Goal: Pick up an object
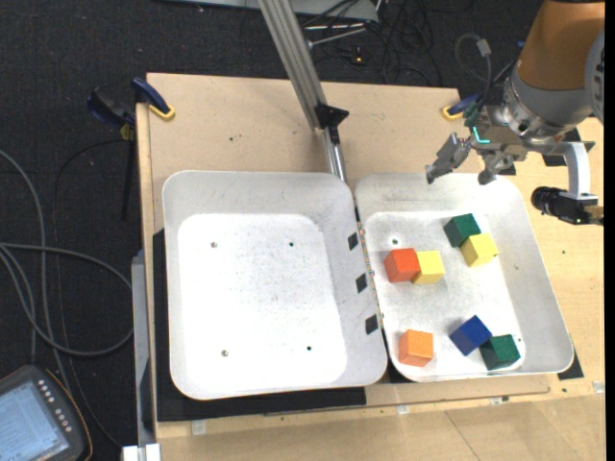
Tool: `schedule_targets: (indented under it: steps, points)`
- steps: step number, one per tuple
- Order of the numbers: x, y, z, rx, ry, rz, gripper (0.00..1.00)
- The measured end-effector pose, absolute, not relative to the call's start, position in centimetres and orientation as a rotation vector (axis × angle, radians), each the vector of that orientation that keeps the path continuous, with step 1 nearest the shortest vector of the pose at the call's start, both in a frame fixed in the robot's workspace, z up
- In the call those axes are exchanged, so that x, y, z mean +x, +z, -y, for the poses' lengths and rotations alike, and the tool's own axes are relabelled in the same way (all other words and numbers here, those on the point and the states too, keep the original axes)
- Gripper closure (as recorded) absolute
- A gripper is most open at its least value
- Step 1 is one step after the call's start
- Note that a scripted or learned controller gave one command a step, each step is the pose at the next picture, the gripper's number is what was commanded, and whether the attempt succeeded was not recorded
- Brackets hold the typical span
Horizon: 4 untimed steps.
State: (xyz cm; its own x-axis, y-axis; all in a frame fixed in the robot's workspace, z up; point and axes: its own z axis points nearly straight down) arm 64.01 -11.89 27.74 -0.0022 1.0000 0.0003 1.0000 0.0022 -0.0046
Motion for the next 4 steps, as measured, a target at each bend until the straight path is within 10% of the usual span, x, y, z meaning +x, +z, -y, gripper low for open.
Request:
schedule_targets:
  steps: [4]
  points:
    - [63.7, 11.7, 13.7, -2.221, 0.005, 2.217, 0.00]
